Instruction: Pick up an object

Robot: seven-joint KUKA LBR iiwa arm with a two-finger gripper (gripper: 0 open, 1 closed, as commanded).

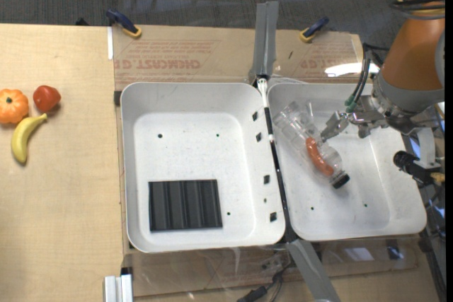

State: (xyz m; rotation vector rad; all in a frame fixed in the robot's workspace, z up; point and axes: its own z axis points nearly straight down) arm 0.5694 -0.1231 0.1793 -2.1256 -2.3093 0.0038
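End effector [338, 125] above right white bin [396, 223], wooden bench [56, 223]

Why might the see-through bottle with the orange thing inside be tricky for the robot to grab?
The clear bottle lies on its side in the right bin, so it would probably roll if nudged. Its smooth, shiny plastic looks slippery. It seems mostly hollow, so it is likely light and could skid away from the gripper, which sits just beside it.

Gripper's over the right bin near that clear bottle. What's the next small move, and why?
Probably shift the gripper a little toward the camera view's lower left and lower it over the clear bottle. The bottle lies flat in the right bin, and the gripper sits just off to its upper right.
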